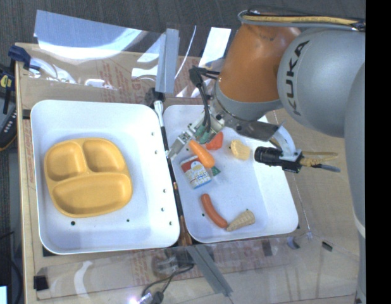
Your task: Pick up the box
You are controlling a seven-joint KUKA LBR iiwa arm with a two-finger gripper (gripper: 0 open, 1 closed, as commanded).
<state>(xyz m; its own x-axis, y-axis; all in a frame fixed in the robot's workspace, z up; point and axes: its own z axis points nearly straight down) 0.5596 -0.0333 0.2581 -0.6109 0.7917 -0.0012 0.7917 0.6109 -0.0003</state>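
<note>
The box (196,173) is a small carton with a red, green and white label, lying flat near the left wall of the right bin (271,201). An orange carrot (202,153) lies just above it, touching its top edge. My gripper (193,135) hangs below the orange wrist band at the upper left of the right bin, just above the carrot and a short way above the box. Nothing of the box is lifted; it rests on the bin floor.
A red piece (215,141) and a pale yellow piece (240,149) lie right of the gripper. A sausage (213,210) and a cone (241,219) lie near the bin's front. The left bin (88,233) holds a yellow divided tray (88,176).
</note>
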